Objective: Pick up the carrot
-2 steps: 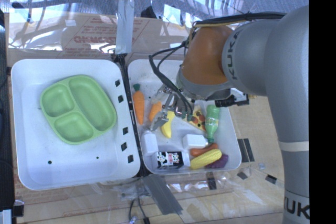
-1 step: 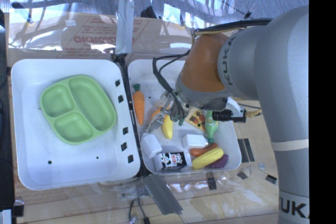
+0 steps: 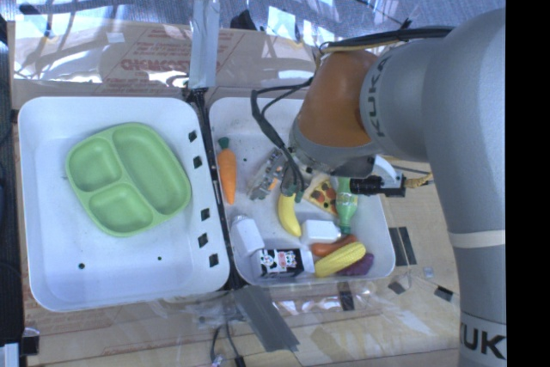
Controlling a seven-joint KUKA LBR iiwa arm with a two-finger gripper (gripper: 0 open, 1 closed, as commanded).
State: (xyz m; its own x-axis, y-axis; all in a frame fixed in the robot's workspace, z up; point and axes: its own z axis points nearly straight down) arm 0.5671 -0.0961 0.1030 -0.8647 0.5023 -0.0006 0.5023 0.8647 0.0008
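We see the carrot (image 3: 227, 174) lying lengthwise just left of our gripper (image 3: 268, 174), apart from it. Whether the gripper is spread or closed, we cannot tell.

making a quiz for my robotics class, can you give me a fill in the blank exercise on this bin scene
1. The carrot lies in the ____ bin of the two, near the divider.
2. The green tray in the left bin has ____ compartments.
3. The yellow fruit lying just right of the carrot is a ____.
4. The band on the arm above the gripper is coloured ____.

Missing words: right; three; banana; orange
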